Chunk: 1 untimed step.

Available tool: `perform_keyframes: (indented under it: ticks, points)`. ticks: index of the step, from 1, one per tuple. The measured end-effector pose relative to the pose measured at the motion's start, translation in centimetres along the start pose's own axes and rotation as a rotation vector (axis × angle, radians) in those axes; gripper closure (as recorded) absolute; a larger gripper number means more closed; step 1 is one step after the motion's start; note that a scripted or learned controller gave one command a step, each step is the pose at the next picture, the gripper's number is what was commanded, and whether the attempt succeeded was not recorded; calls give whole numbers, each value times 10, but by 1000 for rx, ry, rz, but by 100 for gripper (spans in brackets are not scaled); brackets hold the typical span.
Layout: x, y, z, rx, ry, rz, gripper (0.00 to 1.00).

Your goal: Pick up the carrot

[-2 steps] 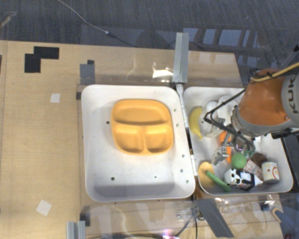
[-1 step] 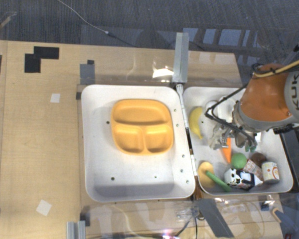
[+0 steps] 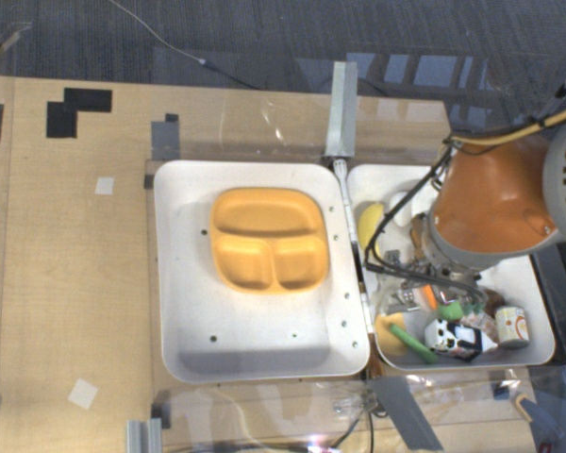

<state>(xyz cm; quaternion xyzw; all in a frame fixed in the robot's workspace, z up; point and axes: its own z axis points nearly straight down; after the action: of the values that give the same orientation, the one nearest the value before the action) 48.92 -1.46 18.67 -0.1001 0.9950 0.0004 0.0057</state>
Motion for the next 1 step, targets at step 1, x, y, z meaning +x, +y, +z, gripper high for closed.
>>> perform_keyframes:
  ticks: [1]
  points:
    - [-28, -27, -152, 7, -12, -147, 100]
